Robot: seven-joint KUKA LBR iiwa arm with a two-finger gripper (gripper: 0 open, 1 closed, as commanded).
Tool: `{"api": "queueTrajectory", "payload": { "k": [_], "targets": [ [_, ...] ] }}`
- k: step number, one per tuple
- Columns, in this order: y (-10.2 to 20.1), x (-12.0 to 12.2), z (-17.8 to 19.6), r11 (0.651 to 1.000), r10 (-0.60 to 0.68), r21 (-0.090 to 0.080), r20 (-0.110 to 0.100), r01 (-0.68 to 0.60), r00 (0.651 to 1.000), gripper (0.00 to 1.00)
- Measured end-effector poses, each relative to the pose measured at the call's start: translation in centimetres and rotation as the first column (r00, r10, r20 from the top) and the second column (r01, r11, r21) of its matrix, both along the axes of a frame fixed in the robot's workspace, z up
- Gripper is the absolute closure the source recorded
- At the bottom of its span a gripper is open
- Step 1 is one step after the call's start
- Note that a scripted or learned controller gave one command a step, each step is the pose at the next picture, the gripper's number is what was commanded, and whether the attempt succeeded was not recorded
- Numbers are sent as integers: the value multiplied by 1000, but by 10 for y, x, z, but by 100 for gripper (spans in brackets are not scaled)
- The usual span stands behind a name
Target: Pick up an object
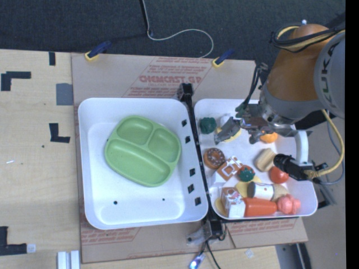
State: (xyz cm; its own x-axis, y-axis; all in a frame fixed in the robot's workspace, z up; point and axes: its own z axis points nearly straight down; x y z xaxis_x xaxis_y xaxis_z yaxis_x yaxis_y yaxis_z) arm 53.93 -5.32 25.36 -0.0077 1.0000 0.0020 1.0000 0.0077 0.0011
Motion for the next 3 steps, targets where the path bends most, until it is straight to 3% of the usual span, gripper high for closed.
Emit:
{"api": "queueTrajectory", "payload": {
  "k": [1, 2, 3],
  "targets": [
    [-3, 0, 7, 1000, -5, -1, -4, 5, 1000, 100],
    [14, 14, 155, 1000, -3, -2, 15, 3, 1000, 100],
    [47, -53, 89, 1000, -5, -1, -12, 5, 1000, 100]
  ]
}}
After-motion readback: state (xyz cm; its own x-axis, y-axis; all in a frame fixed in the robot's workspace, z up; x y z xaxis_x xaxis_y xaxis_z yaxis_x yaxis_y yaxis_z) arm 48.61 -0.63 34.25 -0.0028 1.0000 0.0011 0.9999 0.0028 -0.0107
